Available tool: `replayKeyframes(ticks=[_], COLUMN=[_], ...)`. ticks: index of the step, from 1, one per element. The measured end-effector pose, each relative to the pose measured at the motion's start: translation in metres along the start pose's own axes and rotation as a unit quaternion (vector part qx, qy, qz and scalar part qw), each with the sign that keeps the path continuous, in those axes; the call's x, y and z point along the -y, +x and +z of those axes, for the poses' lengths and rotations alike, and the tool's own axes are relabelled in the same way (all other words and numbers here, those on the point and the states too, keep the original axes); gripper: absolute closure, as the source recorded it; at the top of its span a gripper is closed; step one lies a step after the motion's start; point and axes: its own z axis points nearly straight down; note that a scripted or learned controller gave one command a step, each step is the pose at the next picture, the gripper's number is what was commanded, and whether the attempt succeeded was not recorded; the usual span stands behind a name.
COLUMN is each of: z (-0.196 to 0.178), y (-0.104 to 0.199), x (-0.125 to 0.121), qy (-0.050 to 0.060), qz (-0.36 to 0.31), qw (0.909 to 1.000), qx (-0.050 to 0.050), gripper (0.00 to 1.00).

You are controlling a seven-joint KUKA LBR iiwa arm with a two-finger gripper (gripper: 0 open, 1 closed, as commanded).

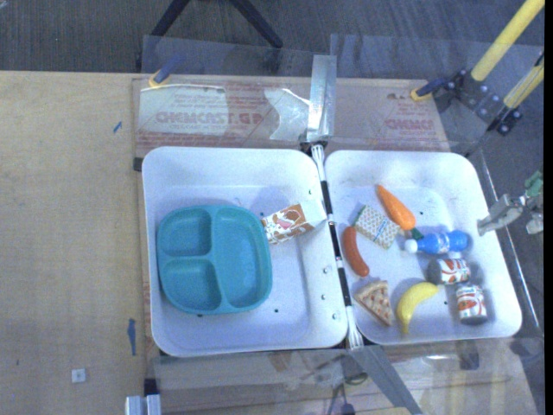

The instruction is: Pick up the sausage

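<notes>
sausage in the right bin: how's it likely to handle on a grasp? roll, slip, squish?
The sausage looks like a smooth, rounded toy cylinder lying flat, so it may roll sideways if nudged off-centre. Its glossy-looking skin suggests it could slip from a loose pinch. It lies near the bin wall, with the pizza slice close by, so a push may jam it there.

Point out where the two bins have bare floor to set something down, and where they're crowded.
Left bin: bare along the far wall above the teal tray, and to the right below the small carton. Right bin: bare far strip above the carrot. Crowded from the sausage to the cans.
</notes>
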Motion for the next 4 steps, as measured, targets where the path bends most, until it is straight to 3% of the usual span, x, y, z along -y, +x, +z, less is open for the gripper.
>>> replayKeyframes(ticks=[1,2,3,4], z=[-0.072,-0.145,-0.155,-0.157], y=[0.017,0.065,0.066,0.038], x=[-0.005,0.018,0.016,0.018], qy=[0.000,-0.001,-0.002,-0.002], qz=[0.444,0.193,0.191,0.023], qw=[0.8963,0.9812,0.9815,0.9997], qx=[0.001,0.001,0.002,0.002], gripper=[0.00,0.00,1.00,1.00])
